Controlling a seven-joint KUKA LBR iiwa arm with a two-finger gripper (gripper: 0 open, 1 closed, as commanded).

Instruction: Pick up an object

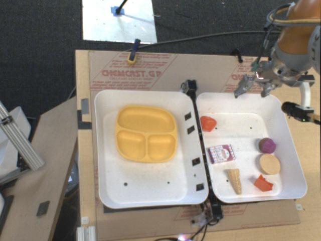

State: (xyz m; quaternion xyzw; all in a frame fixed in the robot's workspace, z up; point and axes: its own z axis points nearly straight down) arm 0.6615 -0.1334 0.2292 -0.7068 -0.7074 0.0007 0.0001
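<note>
**Q:** Plastic toys, by the look of them. What can be taken from the right bin (pixel 288 134), starting at the near side?

**A:** Nearest, by the right corner, a red-orange wedge (pixel 263 184) is seen, with a tan cone (pixel 233 180) to its left. Both are judged light and rigid. The cone tapers, so a grip across its wide end could slip; it would be better taken across the middle of its length. Just behind the wedge a flat tan disc (pixel 270 163) lies, and touching or nearly touching it on the far side, a purple ball (pixel 267 145). The disc sits low and would be hard to get under; the ball is likely to roll if it is nudged.

**Q:** And further back?

**A:** A small pink-and-white box (pixel 221 153) is found near the middle divider. Flat parallel sides are offered, so it is judged the easiest hold. Beyond it, by the divider, a red piece (pixel 208 123) rests alone, with room around it.

**Q:** Is the left bin (pixel 105 144) of use?

**A:** A yellow divided plate (pixel 146 133) is held there, stiff, wide and shallow; only its rim could be pinched.

**Q:** Where is the claw (pixel 254 86)?

**A:** It is seen above the far edge of the right bin, well apart from every toy. Its two fingers are spread and nothing is gripped between them.
</note>
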